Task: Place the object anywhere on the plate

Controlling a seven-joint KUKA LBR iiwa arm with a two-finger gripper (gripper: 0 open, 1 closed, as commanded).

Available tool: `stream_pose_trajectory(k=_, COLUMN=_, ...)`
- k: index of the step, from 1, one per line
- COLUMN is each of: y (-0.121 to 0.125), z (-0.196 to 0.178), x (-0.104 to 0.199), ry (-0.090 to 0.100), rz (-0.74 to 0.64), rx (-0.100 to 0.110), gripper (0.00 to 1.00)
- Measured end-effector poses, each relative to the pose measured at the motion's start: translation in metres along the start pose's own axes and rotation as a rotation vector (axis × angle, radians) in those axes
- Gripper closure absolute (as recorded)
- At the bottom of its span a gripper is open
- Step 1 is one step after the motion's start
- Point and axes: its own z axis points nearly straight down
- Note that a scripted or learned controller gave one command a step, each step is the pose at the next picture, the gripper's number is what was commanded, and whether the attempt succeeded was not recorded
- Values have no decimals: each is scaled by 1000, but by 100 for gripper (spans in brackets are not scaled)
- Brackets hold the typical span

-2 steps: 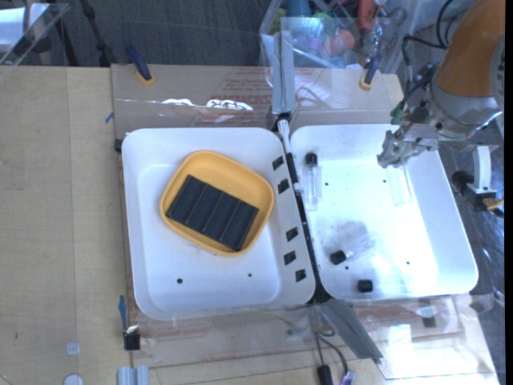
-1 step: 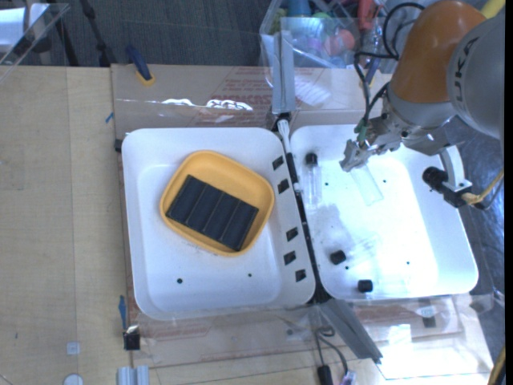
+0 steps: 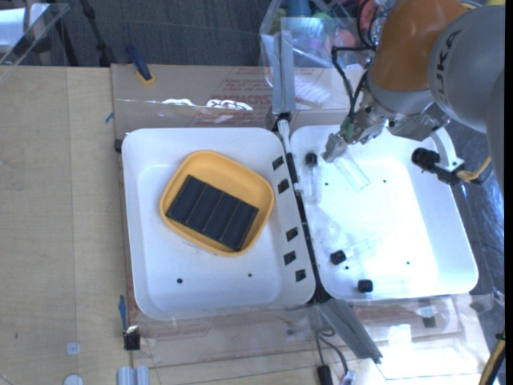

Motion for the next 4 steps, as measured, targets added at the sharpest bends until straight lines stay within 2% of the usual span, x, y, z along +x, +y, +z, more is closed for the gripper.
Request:
stream_pose_trajectory(k=1, y=11, z=0, x=19, ry=2, rz=-164, rx=2, gripper=100)
stream_pose_trajectory(k=2, y=26, z=0, x=53, ry=2, rz=-366, rx=1, gripper=100)
stream_pose_trajectory(k=3, y=37, z=-1, x=76, ry=3, rz=-732, rx=0, gripper=100)
stream_pose_trajectory(k=4, y=37, z=-1, x=76, ry=3, rz=-732, rx=-1, gripper=0)
